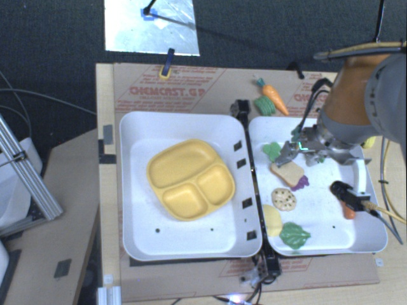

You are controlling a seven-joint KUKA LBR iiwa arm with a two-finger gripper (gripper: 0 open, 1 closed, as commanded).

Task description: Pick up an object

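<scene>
Starting at the near edge: the surface [75,199] is a tan board with a brown cardboard sheet [184,269] on top, and both white bins sit side by side on the cardboard. Some aluminium framing [25,173] stands off to the left. The left bin [141,234] has a yellow divided plate [189,178] lying flat in the middle. The right bin [331,224] holds the toys. A green leafy piece [294,235] is nearest the front, with a pale yellow piece [272,220] just beside it against the left wall. Then come a cookie [283,199], a toast slice [287,171] with a small purple piece [301,183] right against it, and a green piece [272,150] further back.

The arm [359,100] comes in from the right, orange band up top, wrist bent down over the back half of the right bin. The gripper [297,146] hangs right by the toast slice and the green piece. Honestly can't tell how far open it is or if it has hold of anything.

Behind the bins the cardboard reads "CHEMCAST" in red. A toy carrot [275,96] lies on the cardboard behind the right bin, and a blue-and-yellow tool [168,63] sits at the far edge. Past that, a shiny metal sheet [152,14] lies on the dark floor [51,37].
</scene>
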